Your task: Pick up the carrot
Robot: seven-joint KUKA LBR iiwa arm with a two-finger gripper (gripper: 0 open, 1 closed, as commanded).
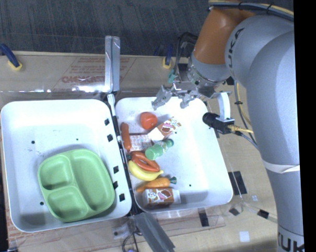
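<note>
The carrot [154, 184] is seen lying low in the right bin [212, 162], near its lower left corner, with its leafy end pointing right. A small carton [161, 196] lies just below it and a banana [143, 172] just above. Further up, a hot dog [145, 161], a green bottle [158, 148], a sausage [126, 137], a tomato [148, 119] and a small packet [168, 127] are clustered along the bin's left side. A green divided plate [76, 184] rests in the left bin [22, 123]. The gripper [173, 98] is held at the right bin's upper edge, well apart from the carrot, its fingers spread with nothing between them.
</note>
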